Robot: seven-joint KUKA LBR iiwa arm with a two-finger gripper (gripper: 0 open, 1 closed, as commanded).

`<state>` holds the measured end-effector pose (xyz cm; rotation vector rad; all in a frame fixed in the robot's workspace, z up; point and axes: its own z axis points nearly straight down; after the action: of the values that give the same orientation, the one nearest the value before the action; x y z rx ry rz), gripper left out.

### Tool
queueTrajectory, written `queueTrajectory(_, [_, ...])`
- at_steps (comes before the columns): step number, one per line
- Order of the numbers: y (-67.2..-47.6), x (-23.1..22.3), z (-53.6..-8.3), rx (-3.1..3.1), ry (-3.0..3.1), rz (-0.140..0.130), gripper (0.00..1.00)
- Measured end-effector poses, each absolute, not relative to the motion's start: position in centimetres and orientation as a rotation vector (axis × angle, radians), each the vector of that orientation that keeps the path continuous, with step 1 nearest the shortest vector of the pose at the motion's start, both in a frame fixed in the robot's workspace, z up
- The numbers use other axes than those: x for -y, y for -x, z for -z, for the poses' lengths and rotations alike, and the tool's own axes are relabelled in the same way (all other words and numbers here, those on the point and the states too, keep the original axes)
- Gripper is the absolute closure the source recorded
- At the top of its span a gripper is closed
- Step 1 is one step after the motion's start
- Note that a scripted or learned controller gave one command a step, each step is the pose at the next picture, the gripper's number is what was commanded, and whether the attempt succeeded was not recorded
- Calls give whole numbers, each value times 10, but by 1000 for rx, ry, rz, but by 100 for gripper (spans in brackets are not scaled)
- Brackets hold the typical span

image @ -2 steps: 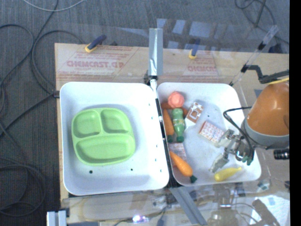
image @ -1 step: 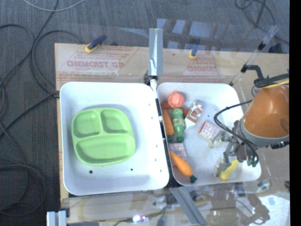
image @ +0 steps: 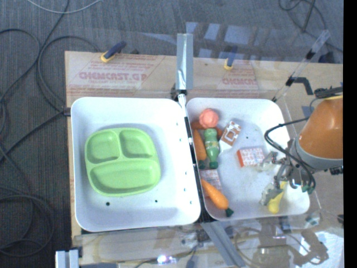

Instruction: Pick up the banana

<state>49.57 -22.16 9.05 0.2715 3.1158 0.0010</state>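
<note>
The banana is small and yellow and lies in the near right corner of the right bin. My gripper hangs right over the banana's upper end, under the orange band of the arm, which comes in from the right. Its metal parts overlap the top of the banana, so I cannot make out whether it touches the fruit. The banana's lower end seems to rest on the bin floor.
The right bin also holds a pink ball, a green bottle, two carrots, a small carton and a red and white box. A green divided plate sits in the left bin.
</note>
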Motion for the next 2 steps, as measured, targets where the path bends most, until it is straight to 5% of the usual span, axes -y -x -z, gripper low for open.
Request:
queueTrajectory(1, [-498, 221, -102, -3107, -274, -3, 100])
queueTrajectory(2, [-498, 221, -101, -3107, -273, -4, 0])
